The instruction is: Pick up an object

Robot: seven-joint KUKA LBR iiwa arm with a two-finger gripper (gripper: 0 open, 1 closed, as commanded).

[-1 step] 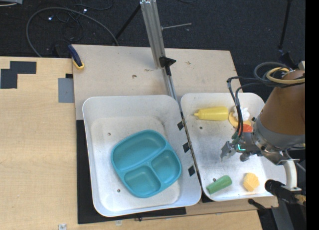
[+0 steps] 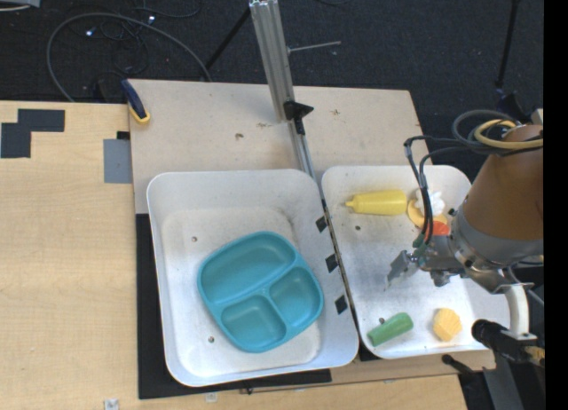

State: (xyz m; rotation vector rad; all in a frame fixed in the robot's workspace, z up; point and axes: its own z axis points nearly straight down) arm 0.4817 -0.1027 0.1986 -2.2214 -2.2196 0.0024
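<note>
In the right bin: the hand [image 2: 401, 268] hangs low over the bare middle of the floor, on the grey arm [image 2: 501, 200] that reaches in from the right edge of the surface [image 2: 222, 124].
Hand state: its two thin dark fingers [image 2: 393, 272] point down and toward the left bin; nothing shows between them, and how far apart they stand cannot be told from this slant.
Right bin: white and shallow [image 2: 355, 253], at the right end of the surface, touching the left bin along their shared edge.
Yellow bottle: lies on its side [image 2: 378, 203] near the far edge of the right bin, nozzle toward the left bin, well apart from the hand and beyond it.
Green piece: a short cylinder [image 2: 390, 328] lies near the near edge of the right bin, on the near side of the hand and apart from it.
Orange-yellow piece: a small rounded lump [image 2: 447, 324] rests near the near right corner of the right bin, just beside the green piece.
Yellow-white thing: partly hidden behind the wrist cables [image 2: 417, 208], beside the bottle's base; its kind cannot be told.
Left bin: white [image 2: 169, 213], with a teal three-compartment plate [image 2: 259, 290] lying flat in it, tilted diagonally toward the near right corner.
Upright post: an aluminium bar [image 2: 273, 53] rises from the far part of the surface, between the two bins.
</note>
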